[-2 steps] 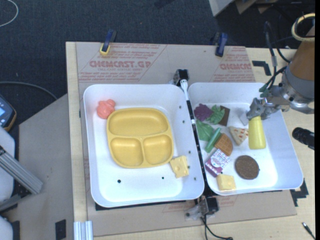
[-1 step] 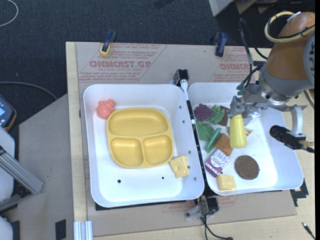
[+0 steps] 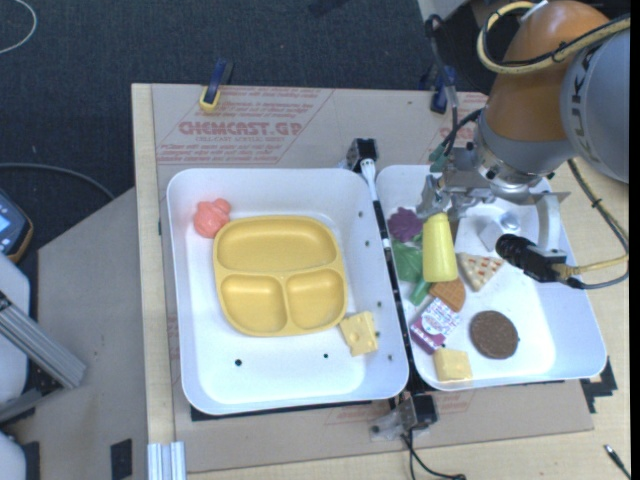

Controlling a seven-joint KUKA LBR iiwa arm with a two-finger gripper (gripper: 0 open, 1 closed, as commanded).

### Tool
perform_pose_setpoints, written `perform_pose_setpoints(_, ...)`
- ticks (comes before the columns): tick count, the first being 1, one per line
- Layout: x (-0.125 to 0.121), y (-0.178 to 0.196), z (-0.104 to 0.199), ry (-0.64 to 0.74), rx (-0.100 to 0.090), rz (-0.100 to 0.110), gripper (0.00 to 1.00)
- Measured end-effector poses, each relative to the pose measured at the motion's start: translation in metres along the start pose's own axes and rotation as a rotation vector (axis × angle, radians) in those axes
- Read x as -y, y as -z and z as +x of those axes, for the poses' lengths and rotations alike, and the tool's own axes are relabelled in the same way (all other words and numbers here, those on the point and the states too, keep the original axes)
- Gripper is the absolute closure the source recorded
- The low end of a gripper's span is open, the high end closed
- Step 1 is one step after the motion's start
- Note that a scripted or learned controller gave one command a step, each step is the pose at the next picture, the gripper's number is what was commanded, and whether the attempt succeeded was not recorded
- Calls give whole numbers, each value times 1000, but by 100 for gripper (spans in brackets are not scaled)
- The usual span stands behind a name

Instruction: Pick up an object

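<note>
A: End effector [image 3: 437,200]?
B: Over the right bin [image 3: 583,328], above a yellow cylinder [image 3: 438,249]; finger state — cannot tell.
A: Other stuff?
B: Brown cookie [image 3: 494,334], pizza slice [image 3: 481,269] nearby; yellow tray [image 3: 280,273] in left bin [image 3: 190,298].

On the brown cardboard sheet [image 3: 260,118] under the two bins, large red letters are printed. They read about like "CHEMCAST GP". Above and below this word there are lines of smaller red print, too small to read. The small purple packet [image 3: 432,325] in the right bin has print on it, but it is not legible.
</note>
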State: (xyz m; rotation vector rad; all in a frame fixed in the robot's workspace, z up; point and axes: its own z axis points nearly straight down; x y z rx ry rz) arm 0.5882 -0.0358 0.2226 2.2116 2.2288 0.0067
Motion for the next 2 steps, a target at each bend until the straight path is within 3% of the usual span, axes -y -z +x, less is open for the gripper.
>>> perform_pose_setpoints(1, -8, 10, 53, -1, 0, 0, 100)
perform_pose_setpoints(2, -18, 1, 48, -6, 3, 2, 100)
